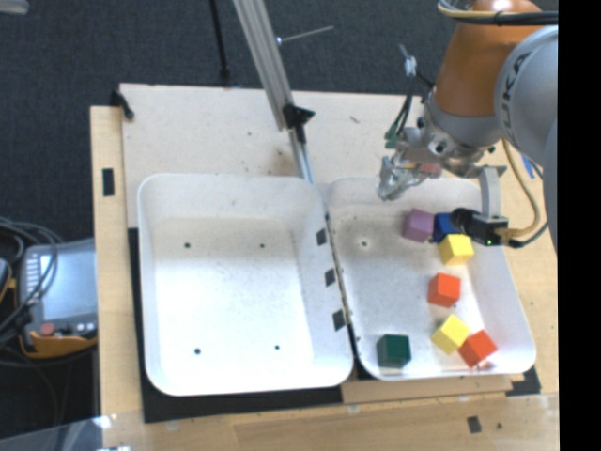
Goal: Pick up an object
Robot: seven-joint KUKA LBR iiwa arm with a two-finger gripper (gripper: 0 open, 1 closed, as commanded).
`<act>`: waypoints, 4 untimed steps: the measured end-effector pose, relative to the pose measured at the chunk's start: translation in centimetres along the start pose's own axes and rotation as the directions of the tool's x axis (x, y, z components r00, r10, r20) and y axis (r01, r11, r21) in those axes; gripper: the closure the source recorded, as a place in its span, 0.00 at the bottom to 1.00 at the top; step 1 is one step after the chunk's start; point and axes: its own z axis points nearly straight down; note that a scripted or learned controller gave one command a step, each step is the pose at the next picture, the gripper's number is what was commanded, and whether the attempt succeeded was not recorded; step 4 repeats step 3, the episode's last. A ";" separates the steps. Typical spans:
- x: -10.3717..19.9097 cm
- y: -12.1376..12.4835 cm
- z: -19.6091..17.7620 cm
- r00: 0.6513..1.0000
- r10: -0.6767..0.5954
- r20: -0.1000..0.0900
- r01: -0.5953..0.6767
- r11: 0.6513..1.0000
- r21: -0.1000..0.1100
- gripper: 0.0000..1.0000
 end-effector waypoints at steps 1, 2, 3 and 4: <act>5.6 -2.4 -0.1 1.000 -0.001 -0.001 0.001 1.000 0.001 1.00; 11.2 -4.6 0.8 1.000 -0.001 -0.001 0.001 1.000 0.002 1.00; 16.8 -5.6 1.6 1.000 -0.002 -0.001 0.002 1.000 0.002 1.00; 16.8 -5.6 1.6 1.000 -0.002 -0.001 0.002 1.000 0.002 1.00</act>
